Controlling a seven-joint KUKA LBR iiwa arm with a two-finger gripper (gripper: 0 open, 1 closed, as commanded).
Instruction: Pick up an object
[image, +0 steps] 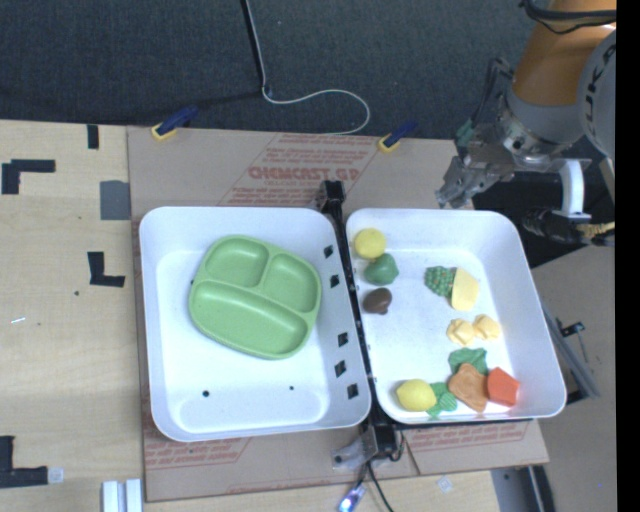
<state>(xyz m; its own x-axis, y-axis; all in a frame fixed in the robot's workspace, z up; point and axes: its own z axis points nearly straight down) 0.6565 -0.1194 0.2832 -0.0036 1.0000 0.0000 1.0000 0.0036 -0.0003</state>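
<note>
The right bin (500, 235) holds several small toy foods: a yellow ball (369, 242), a green piece (381, 268), a brown piece (377, 299), a green-and-yellow wedge (452, 285), pale yellow chunks (473, 329), a lemon (416, 395), an orange piece (467, 385) and a red block (502, 387). My gripper (458, 190) hangs above the bin's far rim, at the upper right, with nothing seen between its fingers. It is apart from every object.
The left bin (165, 330) contains a green divided plate (255, 295). Black clips line the wall between the bins (345, 330). Both bins rest on cardboard (290, 170). A white cable (310, 98) loops at the back.
</note>
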